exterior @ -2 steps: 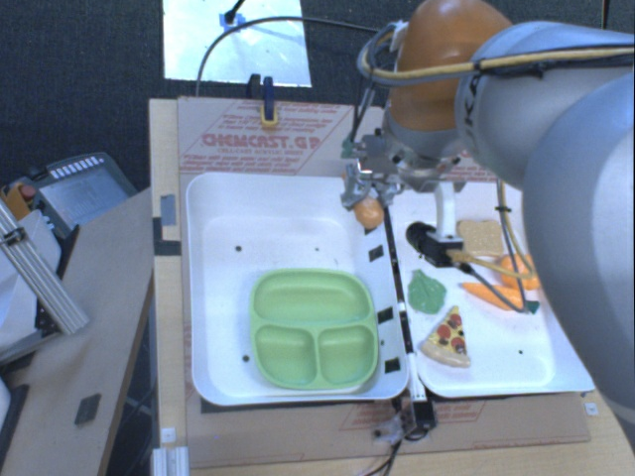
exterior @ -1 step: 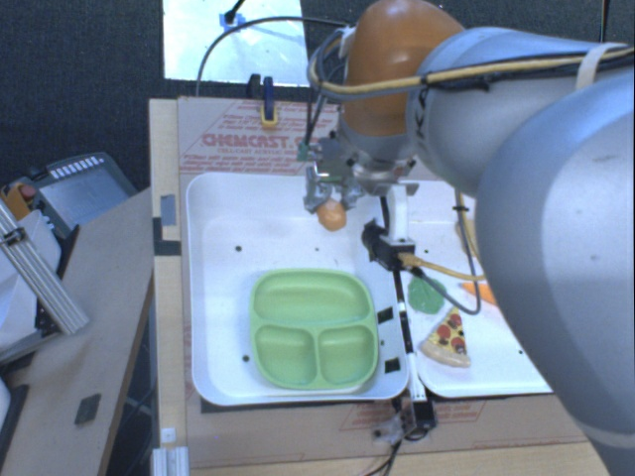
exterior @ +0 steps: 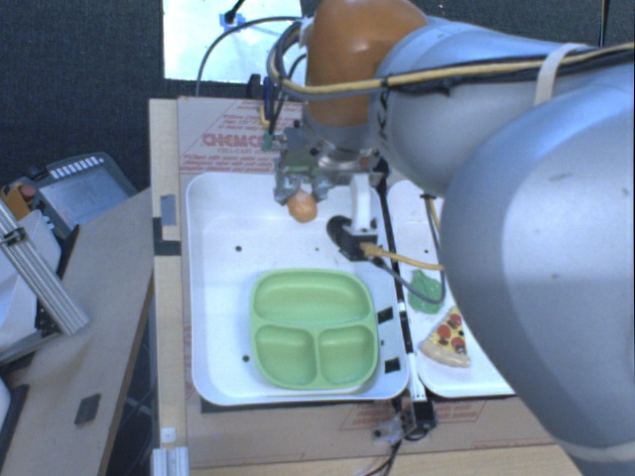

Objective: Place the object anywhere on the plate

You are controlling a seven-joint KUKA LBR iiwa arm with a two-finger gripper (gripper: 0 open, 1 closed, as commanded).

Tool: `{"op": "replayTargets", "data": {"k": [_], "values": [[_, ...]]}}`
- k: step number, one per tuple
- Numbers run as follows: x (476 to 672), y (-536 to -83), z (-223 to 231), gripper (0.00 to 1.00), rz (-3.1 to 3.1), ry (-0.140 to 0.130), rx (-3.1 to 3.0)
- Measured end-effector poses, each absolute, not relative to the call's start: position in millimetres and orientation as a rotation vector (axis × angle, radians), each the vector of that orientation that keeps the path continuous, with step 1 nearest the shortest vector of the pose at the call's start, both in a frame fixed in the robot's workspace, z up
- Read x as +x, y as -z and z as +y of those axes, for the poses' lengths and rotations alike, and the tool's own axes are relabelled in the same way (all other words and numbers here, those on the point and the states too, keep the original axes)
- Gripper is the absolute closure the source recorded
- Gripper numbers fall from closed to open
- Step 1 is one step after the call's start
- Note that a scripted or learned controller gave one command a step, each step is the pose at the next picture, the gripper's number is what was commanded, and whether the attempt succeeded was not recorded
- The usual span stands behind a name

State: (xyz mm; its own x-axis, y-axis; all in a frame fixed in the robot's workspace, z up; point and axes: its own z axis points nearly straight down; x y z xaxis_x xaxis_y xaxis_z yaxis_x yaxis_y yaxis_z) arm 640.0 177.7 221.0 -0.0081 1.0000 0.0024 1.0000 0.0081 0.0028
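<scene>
A green divided plate (exterior: 314, 327) lies in the front part of the left white bin (exterior: 213, 266). My gripper (exterior: 301, 198) hangs over the back of that bin, beyond the plate's far edge. A small orange-tan rounded object (exterior: 302, 207) sits right at its fingertips, apparently held between them above the bin floor. The orange band and grey wrist cover the upper part of the gripper.
The right bin (exterior: 466, 385) holds a pizza-slice toy (exterior: 448, 339) and a green item (exterior: 427, 289), partly behind the arm. A black cable and fitting (exterior: 349, 238) hang beside the gripper. Cardboard lies under both bins; a grey device (exterior: 84, 191) sits far left.
</scene>
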Motion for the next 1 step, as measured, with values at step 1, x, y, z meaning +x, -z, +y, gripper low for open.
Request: {"op": "replayTargets", "data": {"k": [1], "values": [[639.8, -220.9, 175.1, 0.00, 2.227, -0.002, 2.215]]}}
